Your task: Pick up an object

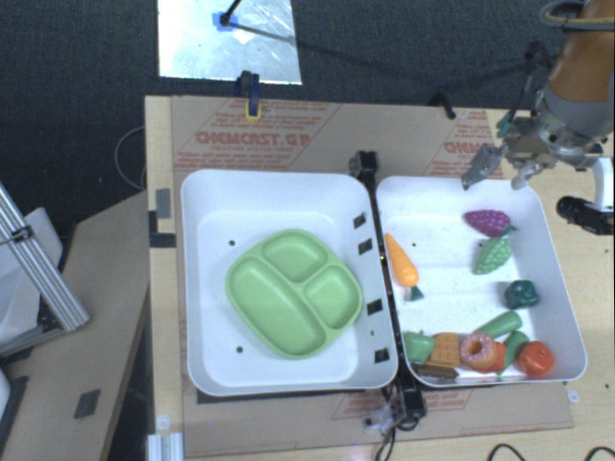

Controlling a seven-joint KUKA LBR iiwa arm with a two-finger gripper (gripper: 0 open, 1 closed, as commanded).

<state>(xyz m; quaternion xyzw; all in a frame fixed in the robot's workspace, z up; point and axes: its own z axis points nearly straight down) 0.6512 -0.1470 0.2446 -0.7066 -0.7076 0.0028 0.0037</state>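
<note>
My gripper (502, 172) hangs over the far edge of the right bin (444, 200), fingers spread open and nothing between them. Just below it in the bin lie a purple grape bunch (488, 222) and a green textured fruit (493, 254). An orange carrot (402, 261) leans on the bin's left wall. A dark green pepper (521, 294) sits near the right wall. Along the near edge crowd a pink doughnut (479, 351), a red tomato (535, 357), a green cucumber (496, 325), a waffle (443, 348) and a green piece (417, 344).
The left bin (207, 209) holds a green divided plate (293, 293). Black clips (366, 164) join the two bins along the middle ridge. A black fitting (584, 212) juts in beside the right bin's right wall. A foil sheet (229, 25) lies beyond the bench.
</note>
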